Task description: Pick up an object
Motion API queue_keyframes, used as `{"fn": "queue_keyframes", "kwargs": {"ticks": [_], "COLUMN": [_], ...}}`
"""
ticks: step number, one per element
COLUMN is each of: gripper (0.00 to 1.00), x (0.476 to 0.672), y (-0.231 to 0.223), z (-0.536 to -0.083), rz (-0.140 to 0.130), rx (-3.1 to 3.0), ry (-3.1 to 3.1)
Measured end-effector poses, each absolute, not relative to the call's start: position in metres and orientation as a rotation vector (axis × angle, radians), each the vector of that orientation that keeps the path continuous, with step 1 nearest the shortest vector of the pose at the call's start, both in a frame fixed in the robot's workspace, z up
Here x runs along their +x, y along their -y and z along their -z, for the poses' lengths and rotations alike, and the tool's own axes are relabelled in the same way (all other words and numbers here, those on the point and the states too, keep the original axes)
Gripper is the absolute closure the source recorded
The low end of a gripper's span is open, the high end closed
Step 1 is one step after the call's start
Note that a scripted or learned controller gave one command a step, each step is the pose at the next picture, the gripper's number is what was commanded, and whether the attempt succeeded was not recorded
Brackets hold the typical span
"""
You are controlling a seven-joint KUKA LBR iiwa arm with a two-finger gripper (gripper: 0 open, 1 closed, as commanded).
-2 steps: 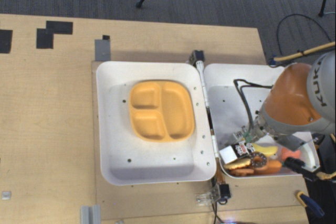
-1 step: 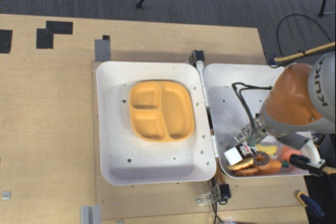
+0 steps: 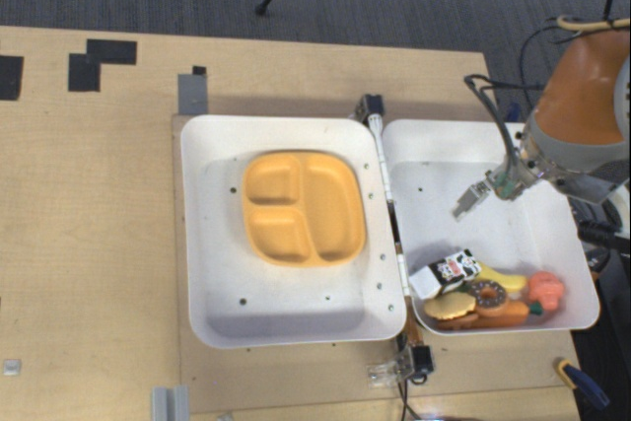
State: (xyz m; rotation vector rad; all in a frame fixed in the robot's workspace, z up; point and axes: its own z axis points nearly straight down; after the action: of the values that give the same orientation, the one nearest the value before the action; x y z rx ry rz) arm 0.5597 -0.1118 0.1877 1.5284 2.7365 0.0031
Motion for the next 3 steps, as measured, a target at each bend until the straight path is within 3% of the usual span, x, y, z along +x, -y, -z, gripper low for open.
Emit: {"fn": "queue_keyframes", "kwargs": {"ticks": [1, 3], "gripper": [0.00, 0.00], "x": [0.508, 0.496], "y": [0.105, 0.092], "z": [-0.091, -0.092], "rz": [-0.009, -0.010], "rx": [1.544, 1.185], "ry": [-2.722, -2.874]}}
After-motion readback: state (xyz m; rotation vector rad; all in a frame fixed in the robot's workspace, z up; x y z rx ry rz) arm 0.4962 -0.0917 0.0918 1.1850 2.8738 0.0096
